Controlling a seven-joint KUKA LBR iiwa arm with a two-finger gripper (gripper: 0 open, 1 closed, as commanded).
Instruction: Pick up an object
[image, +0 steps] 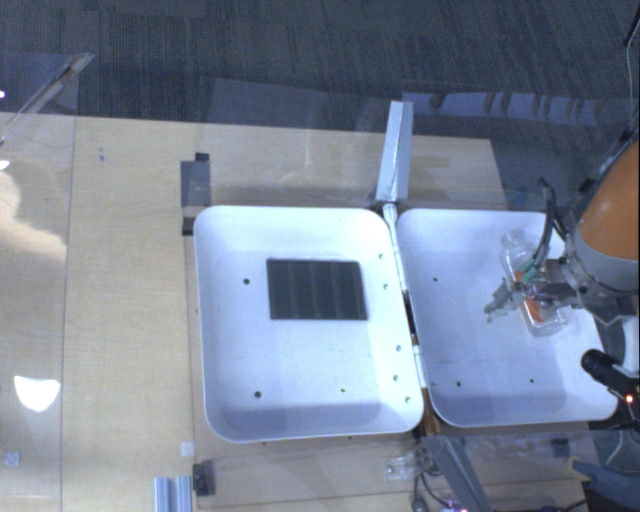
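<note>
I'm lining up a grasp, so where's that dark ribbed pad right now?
The dark ribbed pad lies flat in the left bin, near its middle, away from the gripper over the right bin.

a robot lab: wooden bench (120, 300), two white bins (230, 390).

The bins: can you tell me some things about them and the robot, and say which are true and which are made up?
1. The left bin has a dark grey panel in it. True.
2. The arm is over the left bin. False: it is over the right bin.
3. The hand is by a clear object. True.
4. The bins are black. False: they are white.
</note>
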